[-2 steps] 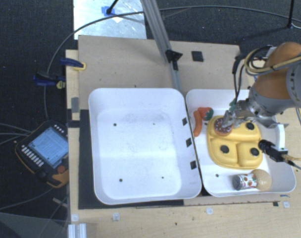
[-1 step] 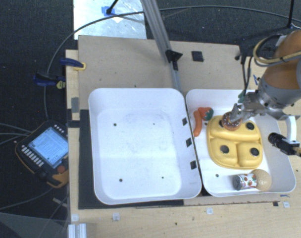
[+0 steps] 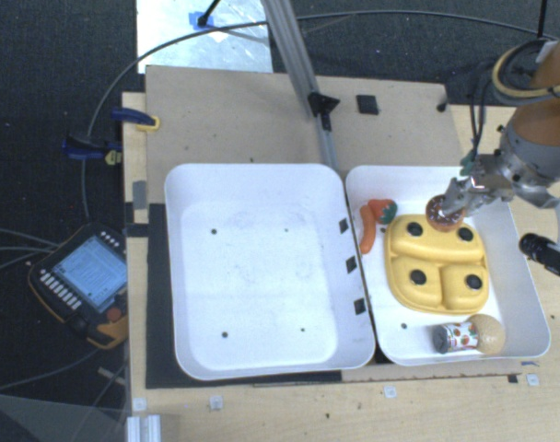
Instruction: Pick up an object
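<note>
We see the claw (image 3: 443, 212) low in the right white plastic bin (image 3: 535, 295), at the lumpy yellow plastic mould's (image 3: 437, 262) top edge; can't tell its state.

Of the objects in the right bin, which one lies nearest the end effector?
The big yellow moulded piece: its top edge sits right under the end effector. The orange carrot toy lies further left, and the small can lies by the bin's near wall.

Two bins sit side by side on the tabletop (image 3: 234, 118). In the right bin (image 3: 524, 274), a moulded tray (image 3: 437, 265) lies at centre; a carrot toy (image 3: 372, 221) at its nine o'clock, a small can (image 3: 455, 338) at six, touching a ball (image 3: 488, 332) on its right. The gripper (image 3: 443, 210) hangs at the tray's twelve o'clock. A pendant (image 3: 82, 279) lies at the left bin's (image 3: 183, 247) nine o'clock.
</note>
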Controlling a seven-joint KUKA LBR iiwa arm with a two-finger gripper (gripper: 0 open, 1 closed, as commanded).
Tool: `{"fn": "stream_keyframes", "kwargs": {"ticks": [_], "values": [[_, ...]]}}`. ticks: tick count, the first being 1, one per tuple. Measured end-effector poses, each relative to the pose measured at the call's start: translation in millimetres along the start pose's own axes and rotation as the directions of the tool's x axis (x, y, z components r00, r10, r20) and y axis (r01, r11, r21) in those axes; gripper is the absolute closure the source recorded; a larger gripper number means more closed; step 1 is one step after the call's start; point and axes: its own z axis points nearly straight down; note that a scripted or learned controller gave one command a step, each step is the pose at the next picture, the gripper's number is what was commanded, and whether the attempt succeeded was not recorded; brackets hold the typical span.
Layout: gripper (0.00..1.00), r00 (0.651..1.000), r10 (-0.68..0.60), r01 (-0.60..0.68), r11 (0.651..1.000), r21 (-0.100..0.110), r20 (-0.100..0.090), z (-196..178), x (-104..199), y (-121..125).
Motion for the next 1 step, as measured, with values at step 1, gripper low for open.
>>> {"fn": "stream_keyframes", "kwargs": {"ticks": [1], "values": [[1.00,1.000,0.000,0.000,1.000,0.003,-0.001,-7.1,0.1,1.0]]}}
